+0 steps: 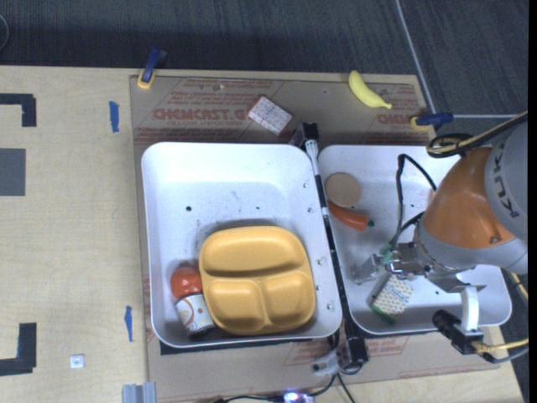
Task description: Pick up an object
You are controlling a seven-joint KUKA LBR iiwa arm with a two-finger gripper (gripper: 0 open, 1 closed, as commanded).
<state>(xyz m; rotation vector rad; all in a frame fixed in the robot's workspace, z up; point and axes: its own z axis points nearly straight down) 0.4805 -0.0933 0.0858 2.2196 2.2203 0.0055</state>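
My end effector point(388, 263) sits low over the packet point(393, 295); can't tell its state. A glancing contact could just shove the packet away.

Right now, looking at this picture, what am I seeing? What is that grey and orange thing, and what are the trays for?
You are looking down at a slant from one fixed camera above a bench. The grey and orange thing is a robot arm reaching in from the right; a program moves it to pick things up. At its tip is the gripper, low in the right bin, just above a small patterned packet. Whether it holds anything is too unclear to say. That bin also holds a tan disc and a carrot. The left bin holds a yellow divided tray, with a red and white toy beside it. Behind the bins lie a banana and a small card.
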